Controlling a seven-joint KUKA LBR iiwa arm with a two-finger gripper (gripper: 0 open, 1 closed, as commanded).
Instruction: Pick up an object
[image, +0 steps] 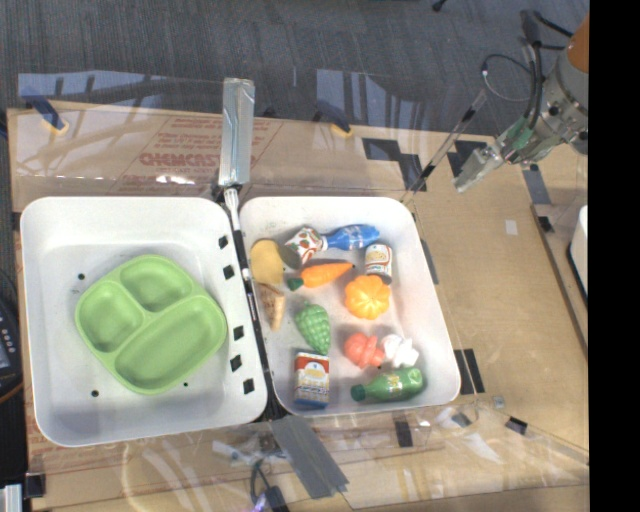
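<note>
My gripper (478, 170) hangs at the upper right of the frame, over the bare brown bench (500, 290) and well apart from both bins. I cannot tell how it is set from up here, because it looks small and blurry. Nothing is in it that I can see.

The things I could pick are all in the right white bin (432, 330), in the middle of the frame. They are packed close, I think so that I have lots to choose from. There is a round orange toy fruit (366, 296) near the middle, and a long orange toy carrot (325, 273) just up and left of it. A bumpy green toy (314, 326) lies below the carrot. A pale yellow toy pear (266, 262) sits by the left wall. A blue and white toy bottle (350, 238) lies near the top wall, and a small can (378, 260) stands beside it. A little red and white box (312, 378) is at the bottom, with a green toy bottle (390, 385) lying on its side to the right of it.

The left white bin (50, 400) holds a light green plastic plate with three parts (150, 322). I think it waits there as a place to put things.

The round orange fruit looks easiest to me, since it has a little room around it. I would need to swing left and down to reach it.
</note>
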